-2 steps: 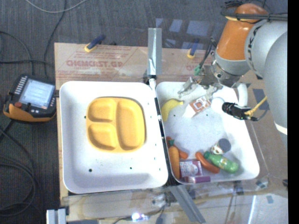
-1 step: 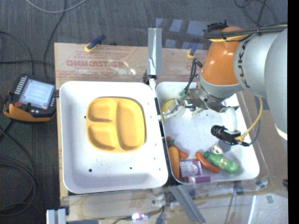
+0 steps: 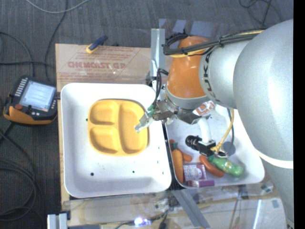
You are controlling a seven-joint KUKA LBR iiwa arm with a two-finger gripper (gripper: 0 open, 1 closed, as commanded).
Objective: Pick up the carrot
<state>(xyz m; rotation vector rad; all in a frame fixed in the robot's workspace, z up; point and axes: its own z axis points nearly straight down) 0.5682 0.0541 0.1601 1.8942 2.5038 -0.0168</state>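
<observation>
Jaws [image 3: 143, 123] — over the right rim of the yellow divided tray [image 3: 117, 126] in the left bin [image 3: 76, 175]; whether parted or closed cannot be told, nothing seen between them. Carrot [image 3: 177, 162] — lying in the right bin [image 3: 255, 171], against its left wall near the front corner, beside a pink carton [image 3: 196, 173] and green bottle [image 3: 228, 165].

Gripper [image 3: 144, 120] over yellow tray [image 3: 118, 126] in left bin [image 3: 76, 175] — carrot [image 3: 177, 161] in right bin [image 3: 252, 173]

Right bin [image 3: 252, 173] upper part hidden under arm [image 3: 257, 80]; tool [image 3: 145, 120] finger state unclear.
</observation>
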